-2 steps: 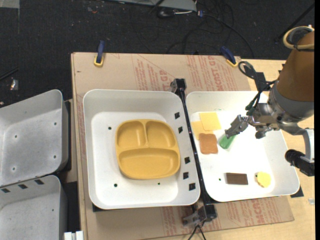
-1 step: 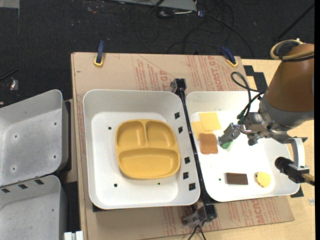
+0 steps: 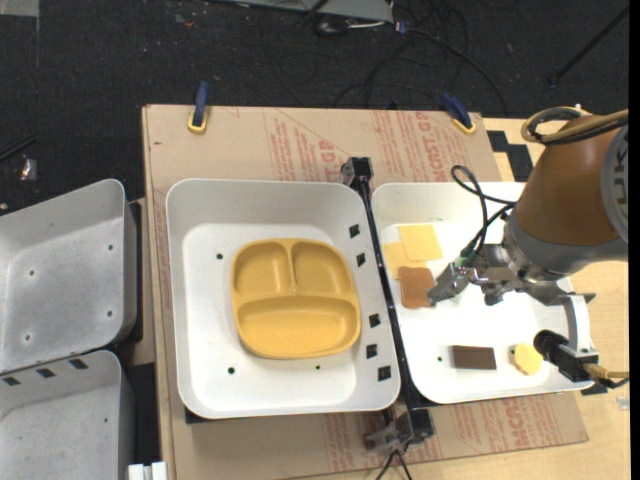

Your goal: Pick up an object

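Red print on the cardboard [image 3: 330, 138] under my bins is too faint to read. My claw [image 3: 447, 286] touches the brown slice [image 3: 415, 286]; I cannot tell its opening.

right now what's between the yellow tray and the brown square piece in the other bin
In the camera view, the bins' adjoining white walls and a black divider strip separate the yellow tray from the brown square piece.

The arm [image 3: 575, 203] runs off the right edge and hides the right bin's [image 3: 440, 373] far right wall behind the gripper [image 3: 445, 286]. The gripper's tips blur against the brown slab [image 3: 415, 286] touching them.
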